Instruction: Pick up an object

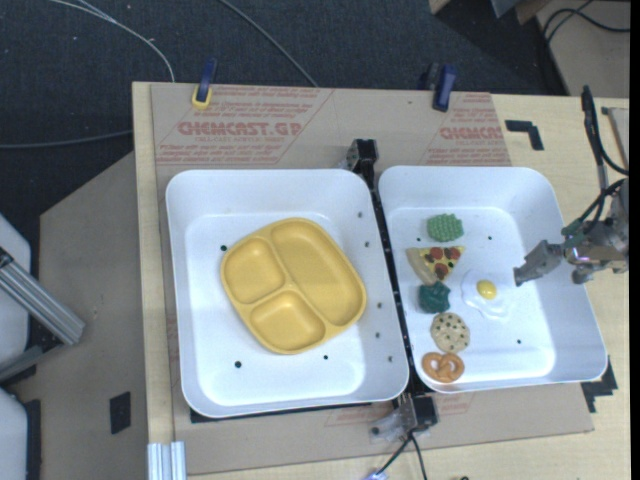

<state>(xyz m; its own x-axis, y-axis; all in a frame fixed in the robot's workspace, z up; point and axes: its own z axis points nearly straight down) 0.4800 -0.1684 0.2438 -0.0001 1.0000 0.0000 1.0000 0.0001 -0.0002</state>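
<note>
Gripper [530, 266] of mine hangs over the right bin [540, 193], close to its right rim; whether it is spread or pressed together I cannot tell, and I see nothing caught in it. Toy foods sit in a column along that bin's left wall: a green leafy piece [444, 228], a pizza slice [436, 261], a dark green piece [434, 296], a speckled cookie [450, 332] and a pretzel [443, 367] near the front edge. A fried egg [485, 293] lies just left of my tool. Bare white floor stretches between column and right rim. The left bin [190, 218] holds a yellow divided plate [291, 284], with open margin on every side.
</note>
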